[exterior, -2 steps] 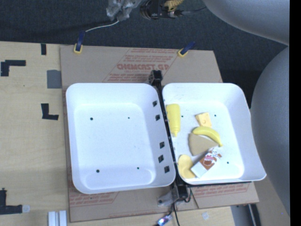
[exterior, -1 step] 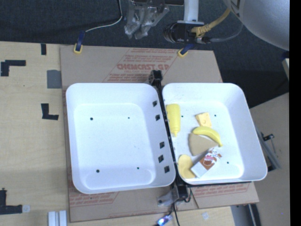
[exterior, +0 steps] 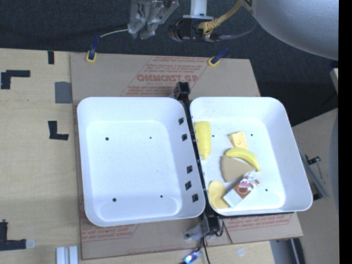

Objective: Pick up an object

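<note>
The right bin (exterior: 275, 120) holds several small objects. A long yellow piece (exterior: 202, 138) lies against its left wall. A yellow wedge (exterior: 238, 139) sits near the middle, with a banana (exterior: 243, 157) just below it. The banana overlaps a tan rounded piece (exterior: 232, 170). A white and red carton (exterior: 242, 190) and a yellow rounded piece (exterior: 215, 194) lie near the front wall. My gripper (exterior: 144, 25) hangs high beyond the bins' far side, above the left bin's back edge and well apart from every object.
The left bin (exterior: 88, 147) stands beside the right one on a cardboard sheet (exterior: 159, 76). Black clips (exterior: 191, 169) run along the seam between the bins. The grey arm (exterior: 297, 10) fills the top right corner, with cables (exterior: 203, 26) under it.
</note>
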Controlling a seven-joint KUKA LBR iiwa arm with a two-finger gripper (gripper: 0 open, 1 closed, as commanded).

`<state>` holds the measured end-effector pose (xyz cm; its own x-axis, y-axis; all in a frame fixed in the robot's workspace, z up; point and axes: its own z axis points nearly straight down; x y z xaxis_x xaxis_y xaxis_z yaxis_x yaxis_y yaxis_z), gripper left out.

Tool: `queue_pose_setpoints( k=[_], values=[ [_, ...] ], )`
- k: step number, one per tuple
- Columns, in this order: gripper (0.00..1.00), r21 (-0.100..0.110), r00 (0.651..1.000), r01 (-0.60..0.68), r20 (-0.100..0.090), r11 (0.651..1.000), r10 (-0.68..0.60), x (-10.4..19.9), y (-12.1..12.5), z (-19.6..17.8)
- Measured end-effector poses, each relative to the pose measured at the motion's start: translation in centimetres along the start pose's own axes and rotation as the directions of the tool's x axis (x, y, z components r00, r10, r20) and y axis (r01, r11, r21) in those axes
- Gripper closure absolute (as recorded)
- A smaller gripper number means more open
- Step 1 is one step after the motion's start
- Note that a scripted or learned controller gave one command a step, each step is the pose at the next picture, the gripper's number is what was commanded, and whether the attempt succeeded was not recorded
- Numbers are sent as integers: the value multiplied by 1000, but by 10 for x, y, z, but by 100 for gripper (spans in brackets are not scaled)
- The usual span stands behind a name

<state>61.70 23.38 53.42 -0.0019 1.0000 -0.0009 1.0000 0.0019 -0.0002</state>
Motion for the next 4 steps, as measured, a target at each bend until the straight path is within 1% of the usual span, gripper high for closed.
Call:
queue_pose_setpoints(
  k=[1, 2, 3, 4],
  values=[
    [100, 3, 1000, -2, -1, 1000, 2, -41, -74, -1],
    [100, 1, 1000, 2, -1, 1000, -2, 2, -63, 0],
    [100, 14, 1000, -1, 5, 1000, 1, -1, -101, 299],
    [100, -12, 1000, 2, -9, 1000, -2, 1, -134, 140]
  ],
)
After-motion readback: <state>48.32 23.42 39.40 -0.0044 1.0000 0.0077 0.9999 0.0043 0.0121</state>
